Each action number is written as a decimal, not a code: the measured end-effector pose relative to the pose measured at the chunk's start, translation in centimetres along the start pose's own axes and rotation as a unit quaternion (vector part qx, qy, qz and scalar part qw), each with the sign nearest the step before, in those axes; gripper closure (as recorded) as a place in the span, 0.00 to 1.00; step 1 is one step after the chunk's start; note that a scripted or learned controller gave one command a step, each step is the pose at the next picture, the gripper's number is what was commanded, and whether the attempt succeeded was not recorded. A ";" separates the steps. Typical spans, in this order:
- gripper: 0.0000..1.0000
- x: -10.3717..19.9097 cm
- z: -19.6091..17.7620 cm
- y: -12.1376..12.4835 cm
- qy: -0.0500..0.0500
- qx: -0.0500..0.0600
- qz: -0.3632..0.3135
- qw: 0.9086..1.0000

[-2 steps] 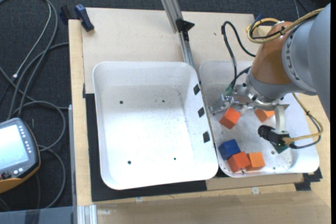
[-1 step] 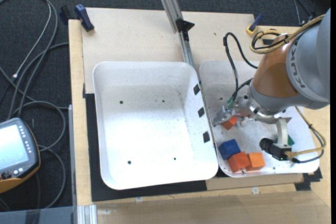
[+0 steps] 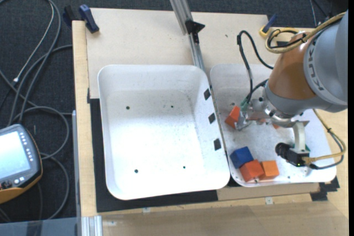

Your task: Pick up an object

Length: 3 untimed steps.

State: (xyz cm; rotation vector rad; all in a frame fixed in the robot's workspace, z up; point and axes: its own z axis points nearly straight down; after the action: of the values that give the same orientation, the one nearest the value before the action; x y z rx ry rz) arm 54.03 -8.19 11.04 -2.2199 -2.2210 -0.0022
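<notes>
Left bin (image 3: 110, 135): broad bare floor, open to approach from above. Right bin (image 3: 221, 77): crowded. Arm (image 3: 310, 69) overhanging its middle and right part, with gripper (image 3: 241, 121) low beside orange block (image 3: 233, 116) near shared wall. Front corner taken by blue block (image 3: 241, 156), red-orange block (image 3: 251, 171) and orange block (image 3: 270, 168), packed close together. Black cable (image 3: 247, 58) looping over rear of right bin. Slanting metal pole (image 3: 177, 0) crossing rear of bench, ending at junction of both bins. Clear floor in right bin only along far rim.
</notes>
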 end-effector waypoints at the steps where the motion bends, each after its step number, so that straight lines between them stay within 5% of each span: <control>1: 0.00 0.0 0.1 0.0 0.000 0.001 0.000 1.000; 2: 0.00 3.8 -9.4 -2.2 0.000 -0.004 -0.002 1.000; 3: 0.00 -1.2 -2.4 2.6 -0.002 0.000 0.002 1.000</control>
State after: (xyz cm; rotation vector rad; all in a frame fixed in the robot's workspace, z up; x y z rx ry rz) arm 56.67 -9.44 13.48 -2.2266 -2.2200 0.0023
